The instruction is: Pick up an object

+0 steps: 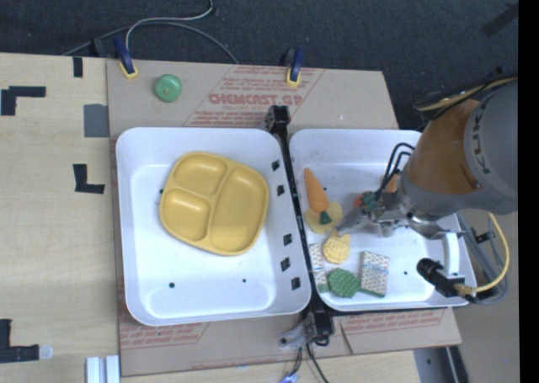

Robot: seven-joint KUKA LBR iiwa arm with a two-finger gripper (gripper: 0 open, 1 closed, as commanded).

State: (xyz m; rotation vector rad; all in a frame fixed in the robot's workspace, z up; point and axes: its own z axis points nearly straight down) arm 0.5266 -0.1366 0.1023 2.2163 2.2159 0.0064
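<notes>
Grey gripper (364, 209) low in right bin (354, 144) — near carrot (316, 190) — finger state unclear.

Orange carrot (316, 190) tilted; perhaps touching yellow piece (321, 220)

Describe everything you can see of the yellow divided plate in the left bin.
The yellow plate is a rounded-square tray, plastic by its look, with raised ridges splitting it into three compartments: two smaller ones and one larger. It lies flat and right side up, turned at an angle to the walls of the left bin, on the bin's floor toward the far side. Its compartments hold nothing. Nothing else touches it; the gripper is over the right bin.
</notes>
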